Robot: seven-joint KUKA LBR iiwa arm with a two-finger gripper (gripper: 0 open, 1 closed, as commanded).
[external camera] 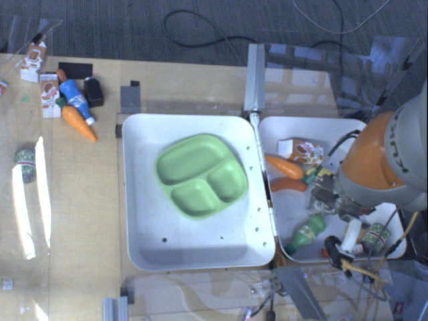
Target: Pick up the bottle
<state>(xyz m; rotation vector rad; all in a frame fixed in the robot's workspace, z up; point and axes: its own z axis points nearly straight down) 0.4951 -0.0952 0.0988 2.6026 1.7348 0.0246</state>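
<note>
Since the green bottle [306, 233] lies tilted at the right bin's [281, 199] six o'clock corner, just beside the gripper [328, 209], whose grasp state I cannot tell, it should close across the bottle's body.

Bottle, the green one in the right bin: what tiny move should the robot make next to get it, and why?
Probably a short drop lower and toward the green bottle. It lies tilted near the right bin's front-left corner, beside the arm's wrist rather than in its grip, so the gripper needs to centre over it first.
</note>
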